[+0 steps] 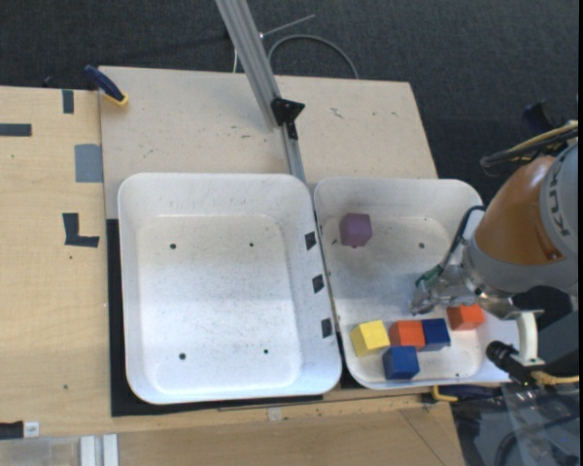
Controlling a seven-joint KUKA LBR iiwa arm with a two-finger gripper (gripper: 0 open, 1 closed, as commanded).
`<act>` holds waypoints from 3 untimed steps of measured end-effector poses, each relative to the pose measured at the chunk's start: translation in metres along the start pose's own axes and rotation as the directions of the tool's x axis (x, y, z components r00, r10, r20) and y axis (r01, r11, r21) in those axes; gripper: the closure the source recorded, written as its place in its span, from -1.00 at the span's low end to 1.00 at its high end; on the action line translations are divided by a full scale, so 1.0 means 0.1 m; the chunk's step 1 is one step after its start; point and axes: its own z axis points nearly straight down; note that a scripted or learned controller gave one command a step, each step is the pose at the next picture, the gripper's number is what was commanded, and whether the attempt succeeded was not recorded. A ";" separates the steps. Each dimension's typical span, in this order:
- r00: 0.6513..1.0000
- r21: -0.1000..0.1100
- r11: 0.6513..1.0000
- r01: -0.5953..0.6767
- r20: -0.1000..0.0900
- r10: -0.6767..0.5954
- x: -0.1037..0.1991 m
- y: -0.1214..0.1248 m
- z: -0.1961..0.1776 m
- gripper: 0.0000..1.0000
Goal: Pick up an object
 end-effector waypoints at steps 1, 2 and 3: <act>1.000 -0.006 1.000 0.000 0.002 0.000 0.07 -0.03 -0.45 1.00; 1.000 -0.008 1.000 0.001 0.003 -0.001 0.11 0.05 -0.90 1.00; 1.000 -0.009 1.000 0.000 0.004 0.000 0.11 0.06 -1.43 1.00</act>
